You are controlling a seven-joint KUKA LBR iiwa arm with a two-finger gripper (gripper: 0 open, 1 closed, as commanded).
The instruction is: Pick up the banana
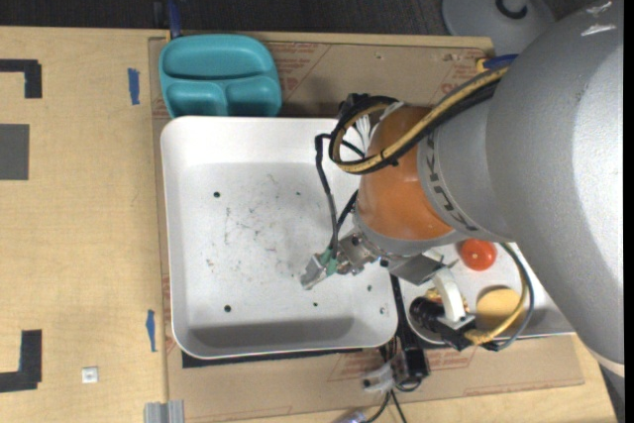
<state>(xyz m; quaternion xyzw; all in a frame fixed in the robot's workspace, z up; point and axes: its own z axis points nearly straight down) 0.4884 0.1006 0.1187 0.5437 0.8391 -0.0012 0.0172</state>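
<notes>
The left white bin (198,213) is the landmark here: a shallow tray with a scuffed floor and a few small dark holes. The arm (555,134), grey with its orange band (396,188), hangs over the bin's right edge, and the gripper (325,267) hovers low above the bin's floor, near its lower right corner. Whether the fingers are spread or pressed together cannot be told, as they are small and seen end-on; nothing yellow sits between them. The banana cannot be picked out with any certainty. To the right of the bin, mostly hidden under the arm, lie a small orange-red ball (478,255) and a yellowish rounded thing (495,300), which may be part of the banana, though too little of it shows to say. Just above the bin's top edge sits a teal divided tray (220,76) on the surface (79,213). Judged from this, the task looks not yet done: no grasp is visible, the gripper is over a bare part of the bin, and finding, gripping and lifting the fruit all appear to be left.
</notes>
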